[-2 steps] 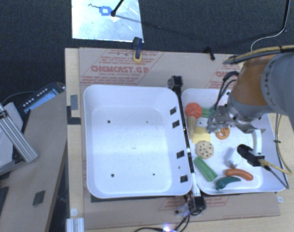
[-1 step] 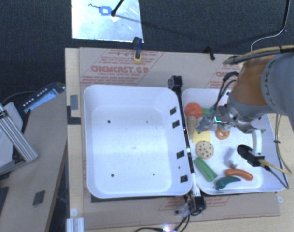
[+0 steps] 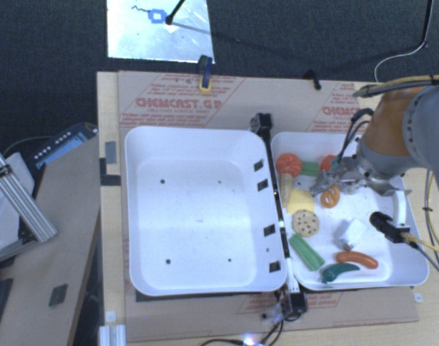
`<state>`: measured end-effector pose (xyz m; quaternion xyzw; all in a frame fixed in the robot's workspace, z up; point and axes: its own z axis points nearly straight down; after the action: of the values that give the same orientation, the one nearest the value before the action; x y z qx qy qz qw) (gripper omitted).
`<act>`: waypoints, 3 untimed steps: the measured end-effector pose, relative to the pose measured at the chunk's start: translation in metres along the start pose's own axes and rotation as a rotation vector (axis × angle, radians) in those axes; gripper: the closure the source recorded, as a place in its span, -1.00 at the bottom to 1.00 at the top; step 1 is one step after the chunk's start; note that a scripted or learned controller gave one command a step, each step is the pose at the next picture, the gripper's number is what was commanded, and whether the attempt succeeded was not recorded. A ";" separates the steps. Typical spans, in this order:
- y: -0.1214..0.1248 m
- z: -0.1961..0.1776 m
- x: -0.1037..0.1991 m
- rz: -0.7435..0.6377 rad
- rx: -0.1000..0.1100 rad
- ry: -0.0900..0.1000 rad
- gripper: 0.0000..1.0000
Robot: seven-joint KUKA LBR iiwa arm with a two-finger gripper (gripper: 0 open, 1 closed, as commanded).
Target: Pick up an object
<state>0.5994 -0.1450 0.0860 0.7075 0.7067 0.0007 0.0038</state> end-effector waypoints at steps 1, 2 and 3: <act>0.000 -0.010 0.004 -0.005 0.001 0.003 1.00; 0.060 0.001 0.047 -0.010 0.001 0.004 1.00; -0.029 0.002 0.023 0.001 0.013 0.005 1.00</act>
<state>0.5709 -0.1218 0.0839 0.7081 0.7061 -0.0019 -0.0025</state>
